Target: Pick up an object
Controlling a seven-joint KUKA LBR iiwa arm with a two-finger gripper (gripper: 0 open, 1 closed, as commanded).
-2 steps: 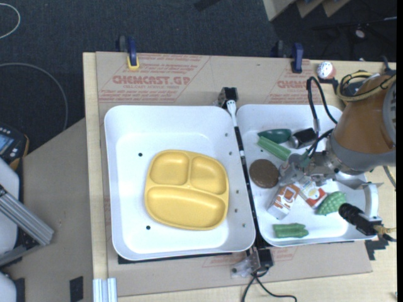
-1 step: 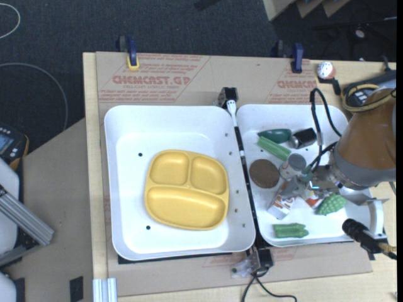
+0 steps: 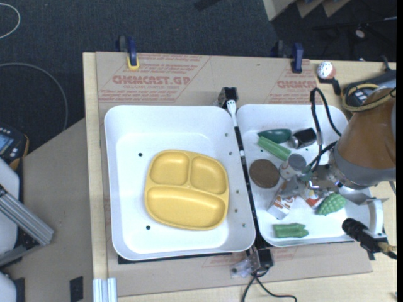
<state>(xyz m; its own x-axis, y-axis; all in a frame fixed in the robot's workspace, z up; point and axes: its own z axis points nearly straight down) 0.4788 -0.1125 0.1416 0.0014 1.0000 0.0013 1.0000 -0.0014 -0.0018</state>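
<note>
The right bin (image 3: 327, 236) holds several small objects. A brown round disc (image 3: 264, 173) lies at its left side. A dark green piece (image 3: 274, 133) and a light green stick (image 3: 274, 147) sit above it, next to a black object (image 3: 305, 137). A white and red packet (image 3: 281, 205) lies in the middle, and a green flat piece (image 3: 290, 231) is near the front wall. A bumpy light green item (image 3: 330, 204) rests partly under the arm. My gripper (image 3: 295, 172) hangs low over the bin's middle, just right of the brown disc and above the packet.
The left bin (image 3: 119, 168) holds a yellow divided plate (image 3: 187, 189). The grey arm with its orange band (image 3: 373, 137) covers the right bin's right side. Cables (image 3: 321, 115) loop over that bin's back. Blue clamps (image 3: 131, 50) hold the board's far edge.
</note>
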